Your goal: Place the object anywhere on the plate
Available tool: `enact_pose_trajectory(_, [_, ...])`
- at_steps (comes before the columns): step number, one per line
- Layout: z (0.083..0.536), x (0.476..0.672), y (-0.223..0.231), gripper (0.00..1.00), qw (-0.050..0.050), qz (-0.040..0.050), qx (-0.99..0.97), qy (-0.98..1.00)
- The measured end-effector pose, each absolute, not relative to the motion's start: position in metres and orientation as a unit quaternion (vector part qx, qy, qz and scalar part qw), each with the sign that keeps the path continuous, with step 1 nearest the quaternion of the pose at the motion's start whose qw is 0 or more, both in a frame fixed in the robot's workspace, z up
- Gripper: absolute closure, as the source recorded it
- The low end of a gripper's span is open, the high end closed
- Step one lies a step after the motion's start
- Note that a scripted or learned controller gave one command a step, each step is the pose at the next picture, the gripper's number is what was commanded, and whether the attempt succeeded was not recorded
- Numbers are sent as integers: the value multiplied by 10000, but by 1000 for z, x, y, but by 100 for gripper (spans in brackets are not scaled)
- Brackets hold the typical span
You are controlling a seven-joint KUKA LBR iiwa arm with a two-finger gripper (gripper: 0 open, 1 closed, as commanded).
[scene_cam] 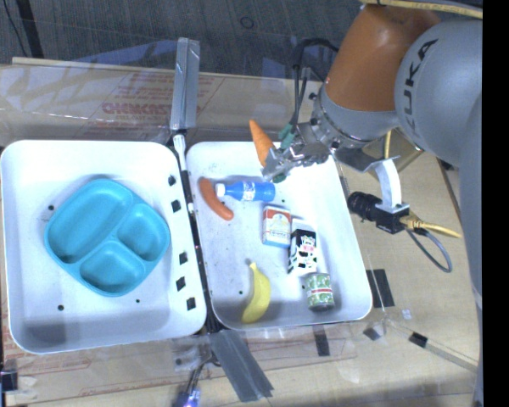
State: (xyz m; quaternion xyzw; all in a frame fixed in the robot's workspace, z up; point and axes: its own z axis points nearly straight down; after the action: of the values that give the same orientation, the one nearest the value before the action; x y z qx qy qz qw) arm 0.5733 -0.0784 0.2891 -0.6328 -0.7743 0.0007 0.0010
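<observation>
A blue plate [109,236] with three compartments lies in the left bin [34,312]. In the right bin [343,219], my gripper [277,164] hangs low near the far wall. An orange carrot [260,142] leans just to its left, touching or nearly touching it. A white bottle with a blue cap [247,192] lies right below the gripper. I cannot make out anything held in the gripper.
The right bin also holds a red sausage [215,199], a small red-and-white carton [276,226], a cow-patterned carton [303,253], a green-labelled can [320,291] and a banana [256,292]. A metal divider [183,100] stands between the bins. Cables [407,223] lie right of the bin.
</observation>
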Motion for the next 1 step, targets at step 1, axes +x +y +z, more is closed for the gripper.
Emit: enact_pose_trajectory(1, [210, 557, -34, 100, 20, 18, -6117, -7911])
